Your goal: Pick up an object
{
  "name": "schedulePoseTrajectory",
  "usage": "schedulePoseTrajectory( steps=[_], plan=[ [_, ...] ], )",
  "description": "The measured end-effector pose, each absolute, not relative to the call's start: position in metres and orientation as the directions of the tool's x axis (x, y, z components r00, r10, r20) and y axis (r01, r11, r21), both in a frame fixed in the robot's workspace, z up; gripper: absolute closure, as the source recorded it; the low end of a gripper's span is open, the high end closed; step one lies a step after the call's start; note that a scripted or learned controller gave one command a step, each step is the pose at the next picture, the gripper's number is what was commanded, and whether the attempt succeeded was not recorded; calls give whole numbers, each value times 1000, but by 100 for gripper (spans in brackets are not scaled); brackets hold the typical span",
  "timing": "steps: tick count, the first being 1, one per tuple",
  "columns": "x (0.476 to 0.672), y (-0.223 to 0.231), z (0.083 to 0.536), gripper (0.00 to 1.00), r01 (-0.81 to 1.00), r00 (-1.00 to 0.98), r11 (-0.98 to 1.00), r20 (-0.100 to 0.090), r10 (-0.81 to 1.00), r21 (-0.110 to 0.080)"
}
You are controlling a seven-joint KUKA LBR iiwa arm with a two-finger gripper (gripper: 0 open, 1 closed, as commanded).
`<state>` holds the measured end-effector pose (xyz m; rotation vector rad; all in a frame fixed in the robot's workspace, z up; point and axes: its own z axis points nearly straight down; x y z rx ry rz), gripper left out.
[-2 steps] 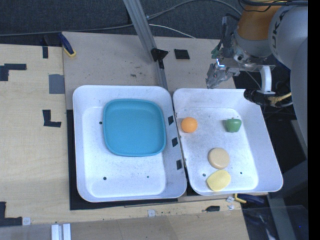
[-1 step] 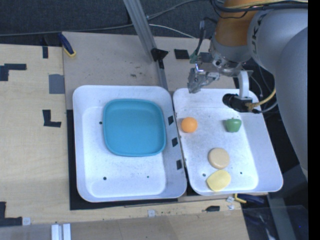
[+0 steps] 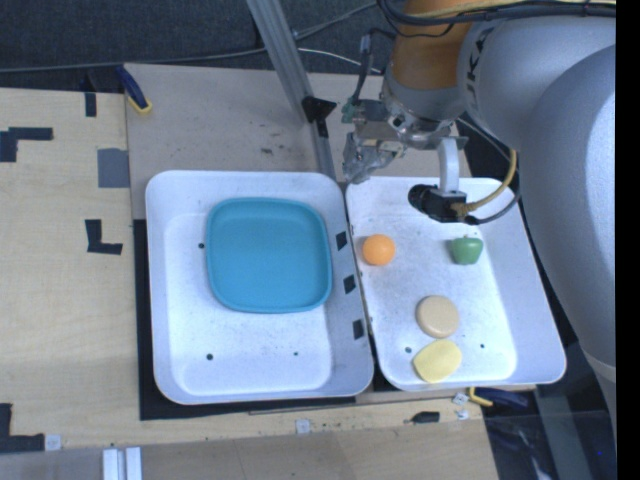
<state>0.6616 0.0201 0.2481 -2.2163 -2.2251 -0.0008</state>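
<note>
The pincer hangs over the far left corner of the right bin; whether it is open or closed I cannot tell. Near it lies a small orange ball, smooth, round, probably light and prone to roll, best pinched across its middle. A green piece, a tan disc and a yellow lump lie nearer. The left bin carries a glossy blue plate.

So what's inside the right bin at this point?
The right bin holds an orange ball, a small green piece, a tan round piece and a yellow one. The arm overhangs its far right corner, covering whatever lies there.
</note>
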Motion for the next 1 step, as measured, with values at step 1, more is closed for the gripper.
schedulePoseTrajectory(
  steps=[1],
  plan=[
    [654,78,230,100,1000,-4,4,1,1000,-2]
  ],
)
